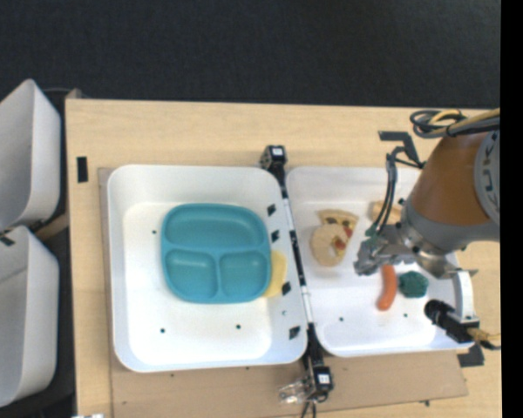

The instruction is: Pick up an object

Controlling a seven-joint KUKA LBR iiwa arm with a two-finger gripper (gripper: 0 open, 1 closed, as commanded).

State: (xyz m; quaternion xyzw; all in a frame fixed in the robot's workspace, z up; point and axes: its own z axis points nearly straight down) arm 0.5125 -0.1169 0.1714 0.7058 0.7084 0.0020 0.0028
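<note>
The fingers [372,259] hang low in the right bin [357,338]; whether they are apart or together cannot be told. They sit just left of an orange carrot-like toy [386,288], beside a teal piece [412,283]. The approach seems in hand; next calls for centring over the carrot-like toy and closing.

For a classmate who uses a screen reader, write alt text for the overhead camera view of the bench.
A grey and orange robot arm reaches from the right into the right bin, its gripper low beside an orange carrot-like piece, a small green object and a beige toy food item. The left bin holds a teal divided plate with a yellow item at its right edge.
</note>
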